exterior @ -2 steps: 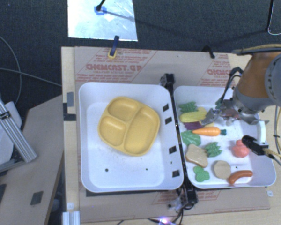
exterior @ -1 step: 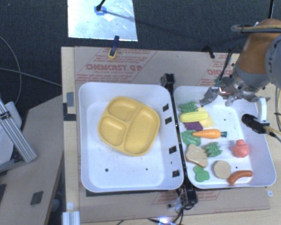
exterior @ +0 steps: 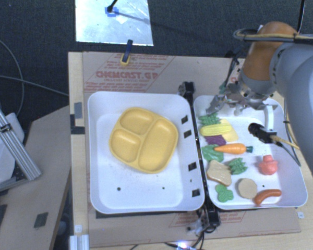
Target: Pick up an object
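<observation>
Toy foods (exterior: pixel 227 149), ten small moulded plastic pieces, lie loosely spread in the right bin (exterior: pixel 292 178), a shallow white tray with rounded corners on the worktop. Seen from above at a slant:

- one ribbed yellow corn cob (exterior: pixel 219 128) with green leaves
- one purple piece (exterior: pixel 215 139) touching the cob
- one smooth orange carrot (exterior: pixel 235 149) with a green tip
- three bumpy green leafy pieces: one (exterior: pixel 211 153) at the carrot's blunt end, one (exterior: pixel 238 165) just below the carrot, one (exterior: pixel 224 194) near the bin's front edge
- one tan bread slice (exterior: pixel 219 172)
- one round beige disc (exterior: pixel 246 188)
- one curved orange-red sausage (exterior: pixel 267 195)
- one knobbly pink-red piece (exterior: pixel 267 165)

The grey arm (exterior: pixel 297 72), with its orange band, reaches in from the right. Its jaws hang over the far end of the right bin, near the corn; I cannot tell how wide they stand.

The left bin (exterior: pixel 101 191), also white, holds one glossy yellow plate (exterior: pixel 144 139), a rounded square with three compartments. One printed cardboard sheet (exterior: pixel 130 73) lies under both bins.
</observation>
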You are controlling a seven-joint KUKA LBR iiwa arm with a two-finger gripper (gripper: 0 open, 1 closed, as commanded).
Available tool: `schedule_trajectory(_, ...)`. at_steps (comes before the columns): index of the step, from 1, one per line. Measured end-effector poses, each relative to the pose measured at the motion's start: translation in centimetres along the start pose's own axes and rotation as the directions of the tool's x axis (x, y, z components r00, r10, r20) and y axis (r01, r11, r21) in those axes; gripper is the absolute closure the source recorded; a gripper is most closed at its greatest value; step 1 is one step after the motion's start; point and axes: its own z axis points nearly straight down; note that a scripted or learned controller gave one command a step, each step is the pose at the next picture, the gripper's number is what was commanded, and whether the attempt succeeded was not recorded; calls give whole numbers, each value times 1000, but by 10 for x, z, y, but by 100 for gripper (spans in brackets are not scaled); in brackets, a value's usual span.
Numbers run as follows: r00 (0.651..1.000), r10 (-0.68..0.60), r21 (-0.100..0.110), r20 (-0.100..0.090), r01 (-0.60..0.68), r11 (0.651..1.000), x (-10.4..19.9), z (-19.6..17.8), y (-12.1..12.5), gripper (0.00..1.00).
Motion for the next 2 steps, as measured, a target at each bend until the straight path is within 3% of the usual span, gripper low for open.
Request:
schedule_trajectory(1, 1000, 10, 14, -2, -10, 1000, 3, 7, -127, 0)
schedule_trajectory(2, 1000, 8, -11, 3, -8, 1000, -8, 31, -181, 0)
